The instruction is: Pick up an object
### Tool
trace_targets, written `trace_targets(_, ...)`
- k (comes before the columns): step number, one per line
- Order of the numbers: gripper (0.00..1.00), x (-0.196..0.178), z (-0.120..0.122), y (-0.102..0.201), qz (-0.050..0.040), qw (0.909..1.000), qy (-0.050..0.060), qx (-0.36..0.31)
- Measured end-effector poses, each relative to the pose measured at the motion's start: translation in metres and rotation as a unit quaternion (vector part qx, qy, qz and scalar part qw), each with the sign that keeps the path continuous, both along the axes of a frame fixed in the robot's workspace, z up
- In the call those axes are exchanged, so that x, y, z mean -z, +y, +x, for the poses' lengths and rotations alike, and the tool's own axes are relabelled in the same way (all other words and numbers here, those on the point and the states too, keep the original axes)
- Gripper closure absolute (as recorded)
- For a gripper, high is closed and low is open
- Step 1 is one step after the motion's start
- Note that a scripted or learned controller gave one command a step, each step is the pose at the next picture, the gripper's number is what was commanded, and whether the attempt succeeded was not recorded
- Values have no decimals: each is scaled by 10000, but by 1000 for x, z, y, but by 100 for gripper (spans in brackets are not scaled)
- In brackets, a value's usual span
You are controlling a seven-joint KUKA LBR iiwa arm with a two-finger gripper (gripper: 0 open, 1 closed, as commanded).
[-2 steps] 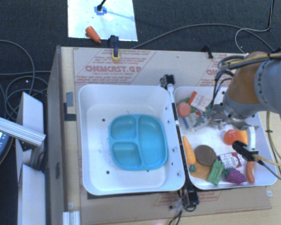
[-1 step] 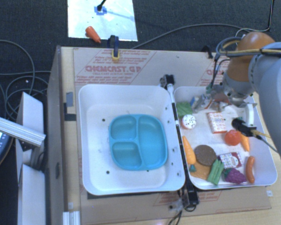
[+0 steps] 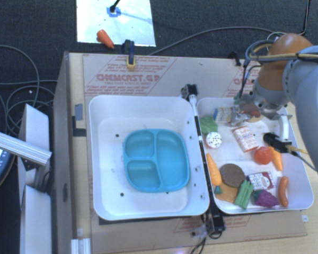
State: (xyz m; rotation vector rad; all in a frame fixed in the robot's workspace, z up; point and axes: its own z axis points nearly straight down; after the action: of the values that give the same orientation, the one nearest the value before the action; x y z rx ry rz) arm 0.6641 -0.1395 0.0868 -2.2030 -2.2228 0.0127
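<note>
My gripper [image 3: 237, 114] hangs low over the far end of the right bin [image 3: 302, 180], under the grey arm and its orange band [image 3: 286, 45]. It sits right beside a small blue and white carton [image 3: 221, 114] and just above an orange and white packet [image 3: 245, 138]. Nothing visibly hangs from it. The bin also holds a green leafy piece [image 3: 207, 125], a white dotted ball [image 3: 213, 139], a red tomato [image 3: 263, 155], a carrot [image 3: 213, 170], a brown patty [image 3: 232, 174] and purple grapes [image 3: 266, 198].
The left bin [image 3: 108, 120] holds a blue divided plate [image 3: 156, 160]. A red sausage [image 3: 282, 190], a green pickle [image 3: 244, 193] and a red and white pack [image 3: 261, 180] crowd the right bin's near end. A black bar [image 3: 197, 126] runs between the bins.
</note>
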Motion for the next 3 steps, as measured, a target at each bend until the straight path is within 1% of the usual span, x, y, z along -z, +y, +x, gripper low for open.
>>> trace_targets(1, 100, -71, -29, -37, -19, 10000, -69, 33)
trace_targets(2, 100, -75, -43, 24, -9, 10000, -58, 25)
trace_targets(3, 0, -75, -44, 24, -12, 10000, -57, 28)
